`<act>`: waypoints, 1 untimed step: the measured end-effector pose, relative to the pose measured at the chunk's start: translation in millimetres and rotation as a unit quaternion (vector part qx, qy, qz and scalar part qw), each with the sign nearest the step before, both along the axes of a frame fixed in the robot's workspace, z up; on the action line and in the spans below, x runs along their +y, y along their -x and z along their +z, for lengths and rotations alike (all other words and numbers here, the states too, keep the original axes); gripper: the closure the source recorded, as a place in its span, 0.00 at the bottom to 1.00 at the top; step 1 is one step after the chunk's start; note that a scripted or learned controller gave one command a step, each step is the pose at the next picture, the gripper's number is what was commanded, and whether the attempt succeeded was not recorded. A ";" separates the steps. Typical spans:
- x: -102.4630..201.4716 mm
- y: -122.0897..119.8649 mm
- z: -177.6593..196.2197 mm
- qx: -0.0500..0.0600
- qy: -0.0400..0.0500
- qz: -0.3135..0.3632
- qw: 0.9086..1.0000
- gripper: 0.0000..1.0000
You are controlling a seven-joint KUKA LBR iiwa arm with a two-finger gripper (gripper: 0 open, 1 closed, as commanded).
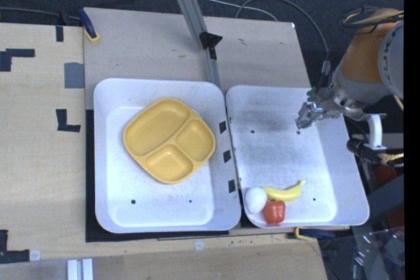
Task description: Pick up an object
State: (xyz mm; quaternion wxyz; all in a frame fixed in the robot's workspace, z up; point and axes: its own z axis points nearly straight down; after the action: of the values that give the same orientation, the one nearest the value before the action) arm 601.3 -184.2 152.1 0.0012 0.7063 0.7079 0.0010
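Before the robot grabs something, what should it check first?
1. Things to pick are in reach: banana, white ball and red piece lie in the right bin - ok.
2. Gripper over that bin - ok.
3. Gripper above a thing: it sits at the far edge, the things at the near edge - not ok.
4. Things spaced apart: all three touch - not ok.
5. Gripper open - cannot tell.

Right bin [328, 160] mostly bare; banana [286, 191], egg [255, 199], pepper [275, 211] crowd near corner.
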 end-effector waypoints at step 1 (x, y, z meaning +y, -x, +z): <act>-5.1 3.9 45.5 0.000 0.000 -0.001 1.000 1.00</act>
State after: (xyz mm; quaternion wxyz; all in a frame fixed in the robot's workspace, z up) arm 597.4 -189.2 197.6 0.0017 0.7068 0.7074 0.0008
